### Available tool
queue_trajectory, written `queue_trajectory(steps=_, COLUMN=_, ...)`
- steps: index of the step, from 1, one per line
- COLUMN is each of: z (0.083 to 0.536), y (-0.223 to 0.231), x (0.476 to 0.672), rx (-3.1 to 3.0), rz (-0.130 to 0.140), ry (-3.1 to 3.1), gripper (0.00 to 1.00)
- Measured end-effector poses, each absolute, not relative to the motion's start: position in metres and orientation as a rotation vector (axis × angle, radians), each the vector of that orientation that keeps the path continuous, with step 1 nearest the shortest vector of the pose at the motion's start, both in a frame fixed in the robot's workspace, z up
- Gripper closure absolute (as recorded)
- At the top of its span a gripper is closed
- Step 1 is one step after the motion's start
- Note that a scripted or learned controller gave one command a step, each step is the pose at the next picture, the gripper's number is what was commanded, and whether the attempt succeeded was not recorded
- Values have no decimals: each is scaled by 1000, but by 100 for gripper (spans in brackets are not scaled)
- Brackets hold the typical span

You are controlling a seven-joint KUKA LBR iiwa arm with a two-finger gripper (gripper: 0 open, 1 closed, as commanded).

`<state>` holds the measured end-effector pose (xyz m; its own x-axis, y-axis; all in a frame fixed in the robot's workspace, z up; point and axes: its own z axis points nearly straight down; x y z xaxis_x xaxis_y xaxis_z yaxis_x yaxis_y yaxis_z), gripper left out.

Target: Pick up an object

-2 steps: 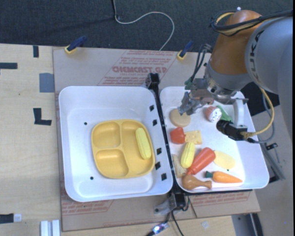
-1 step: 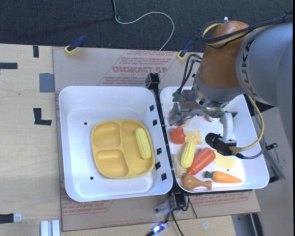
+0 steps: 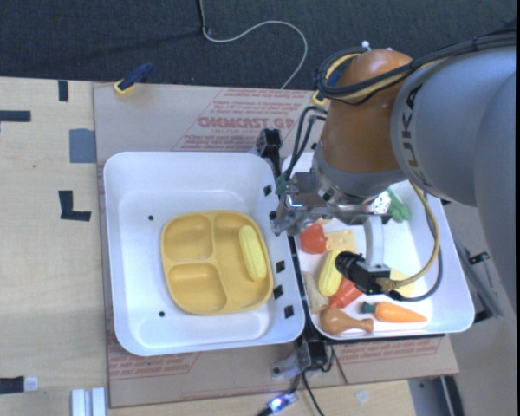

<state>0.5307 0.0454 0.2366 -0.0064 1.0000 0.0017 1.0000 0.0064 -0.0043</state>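
**Arm low over the right bin, grip unreadable**

I see the gripper (image 3: 296, 211) at the left side of the right bin (image 3: 451, 310), close to the wall it shares with the left bin (image 3: 134, 232). I cannot tell whether it is open or closed. Just beside it lie a red toy (image 3: 313, 239) and a yellow toy (image 3: 329, 273), with a carrot (image 3: 399, 312) and a drumstick (image 3: 342, 321) nearer the front. In the left bin, a yellow divided plate (image 3: 195, 263) carries a corn cob (image 3: 252, 254).

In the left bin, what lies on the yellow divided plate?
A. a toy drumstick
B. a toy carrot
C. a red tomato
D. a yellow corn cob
D: a yellow corn cob lies in the right compartment of the yellow divided plate in the left bin; the carrot and drumstick lie in the right bin.
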Motion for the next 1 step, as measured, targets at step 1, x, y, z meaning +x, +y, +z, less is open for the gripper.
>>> queue_trajectory(steps=1, z=215, y=87, x=506, rx=-2214, rz=7, ry=-2223, gripper=100)
